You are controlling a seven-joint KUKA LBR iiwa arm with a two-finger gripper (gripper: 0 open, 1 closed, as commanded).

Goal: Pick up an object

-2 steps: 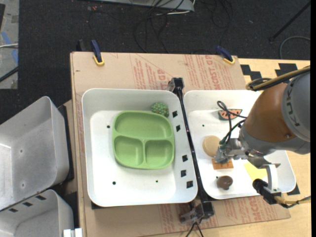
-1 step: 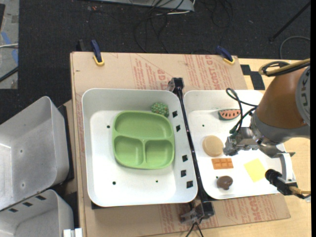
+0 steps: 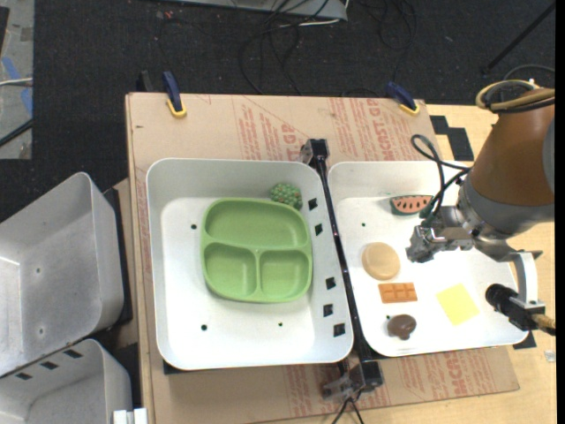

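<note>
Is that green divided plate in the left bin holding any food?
Empty. All three compartments of the green plate show bare; the small green bumpy item lies outside it, by its far rim.

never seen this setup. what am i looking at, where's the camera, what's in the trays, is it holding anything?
One fixed camera looks down at a slant on a bench with two shallow white bins. The grey arm with the orange band reaches in from the right; its two-finger gripper hangs over the right bin, with nothing visibly held.

The left bin holds a green divided plate and a small green bumpy item behind it.

The right bin holds toy-food-like pieces: a watermelon slice, a round tan piece, an orange waffle-like square, a yellow square and a brown piece.
</note>
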